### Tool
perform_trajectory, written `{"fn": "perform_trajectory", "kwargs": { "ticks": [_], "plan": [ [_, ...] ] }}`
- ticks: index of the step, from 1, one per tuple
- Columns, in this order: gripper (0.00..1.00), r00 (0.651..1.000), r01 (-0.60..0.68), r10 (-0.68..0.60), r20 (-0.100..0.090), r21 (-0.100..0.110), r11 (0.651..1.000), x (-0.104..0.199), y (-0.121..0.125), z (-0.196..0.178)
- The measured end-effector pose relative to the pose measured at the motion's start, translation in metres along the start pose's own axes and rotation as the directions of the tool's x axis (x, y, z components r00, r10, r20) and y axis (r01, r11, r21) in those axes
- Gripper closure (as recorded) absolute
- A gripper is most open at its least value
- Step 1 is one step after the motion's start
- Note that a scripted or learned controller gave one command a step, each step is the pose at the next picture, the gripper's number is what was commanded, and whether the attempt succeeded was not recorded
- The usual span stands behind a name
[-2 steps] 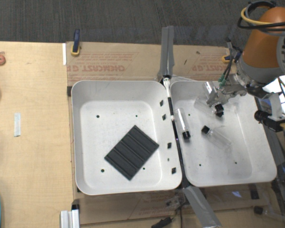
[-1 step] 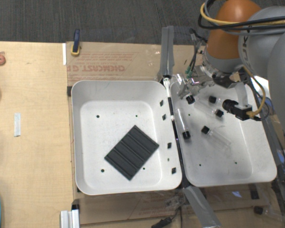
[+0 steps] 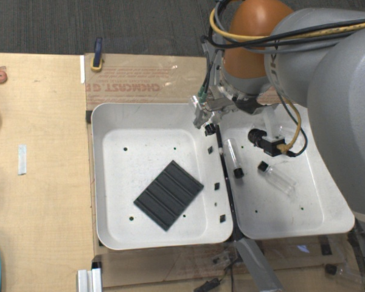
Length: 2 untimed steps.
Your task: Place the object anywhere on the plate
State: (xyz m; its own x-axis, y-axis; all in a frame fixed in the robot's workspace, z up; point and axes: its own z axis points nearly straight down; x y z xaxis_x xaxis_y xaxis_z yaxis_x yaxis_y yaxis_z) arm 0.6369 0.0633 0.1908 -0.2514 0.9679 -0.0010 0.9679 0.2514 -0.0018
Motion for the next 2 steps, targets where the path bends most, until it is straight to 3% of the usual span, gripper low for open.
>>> {"fn": "perform_trajectory", "kwargs": {
  "ticks": [1, 2],
  "plan": [
    [1.0, 0.978, 0.207, -0.207, 0.001, -0.001, 0.978, 0.068, 0.041, -0.041],
    [1.0, 0.876, 0.483, -0.483, 0.003, -0.003, 0.876, 0.106, 0.051, -0.107]
  ]
}}
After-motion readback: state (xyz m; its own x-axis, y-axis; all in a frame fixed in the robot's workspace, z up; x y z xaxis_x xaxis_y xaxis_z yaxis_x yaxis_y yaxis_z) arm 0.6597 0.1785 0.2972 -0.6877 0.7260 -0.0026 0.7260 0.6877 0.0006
